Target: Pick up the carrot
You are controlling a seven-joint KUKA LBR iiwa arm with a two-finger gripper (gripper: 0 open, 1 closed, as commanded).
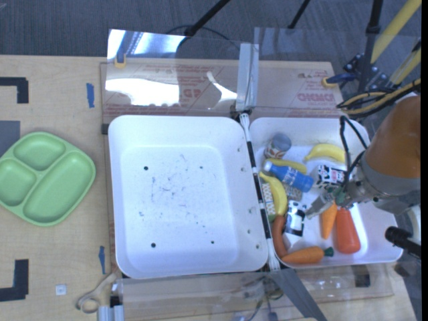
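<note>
The arm reaches in from the right edge of the bench, its orange band above the wrist sitting over the right wall of the right bin (378,246). The gripper (332,202) hangs low over the middle of that bin, among the clutter; whether its fingers are apart or together cannot be told, as they blend with the items beneath them.

Three orange pieces lie in the near half of the right bin. The carrot (305,255) with a green stub at its right end lies flat along the near wall, close to the near left corner. A thin orange carrot-like piece (327,221) stands slantwise just below the gripper, and a thicker orange-red piece (346,232) lies just to its right, the two touching or nearly so. Nothing orange is seen between the fingers.

Farther in, a banana (326,152) curves near the far right part of the bin, a second banana (275,191) lies along the left wall, and a blue bottle (291,176) lies between them. A reddish sausage-shaped item (278,234) rests against the left wall near the carrot.

The left bin (127,179) shows faint blue scribbles on its floor. A green divided plate (44,178) sits on the bench near its left edge, well apart from both bins.
</note>
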